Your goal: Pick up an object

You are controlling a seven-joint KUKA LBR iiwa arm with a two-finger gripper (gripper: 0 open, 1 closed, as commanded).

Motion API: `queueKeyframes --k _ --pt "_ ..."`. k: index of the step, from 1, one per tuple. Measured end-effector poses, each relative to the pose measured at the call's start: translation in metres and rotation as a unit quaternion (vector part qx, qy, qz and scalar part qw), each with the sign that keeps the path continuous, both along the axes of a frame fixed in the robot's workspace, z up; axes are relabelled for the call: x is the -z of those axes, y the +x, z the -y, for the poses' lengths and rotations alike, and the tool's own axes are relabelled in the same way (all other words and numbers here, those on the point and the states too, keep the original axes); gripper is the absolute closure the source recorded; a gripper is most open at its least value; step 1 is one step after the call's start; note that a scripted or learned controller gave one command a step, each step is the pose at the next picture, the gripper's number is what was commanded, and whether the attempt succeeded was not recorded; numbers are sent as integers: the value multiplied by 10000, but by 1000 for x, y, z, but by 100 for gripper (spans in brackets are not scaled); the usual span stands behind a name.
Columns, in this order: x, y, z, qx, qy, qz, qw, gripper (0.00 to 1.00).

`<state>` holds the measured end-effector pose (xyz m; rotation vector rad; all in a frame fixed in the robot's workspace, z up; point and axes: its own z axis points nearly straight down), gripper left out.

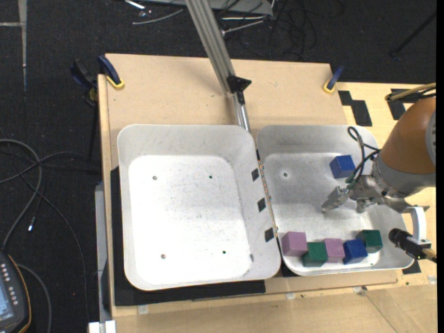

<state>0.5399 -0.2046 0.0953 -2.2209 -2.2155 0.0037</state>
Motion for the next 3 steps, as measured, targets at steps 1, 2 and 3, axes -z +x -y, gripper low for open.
queueKeyframes --k 1,2,3 --pt "-1 75 19 -33 -16 54 10000 0" --pt "-1 117 5 -39 -15 55 10000 0" --pt "-11 116 6 -39 -26 44 10000 100"
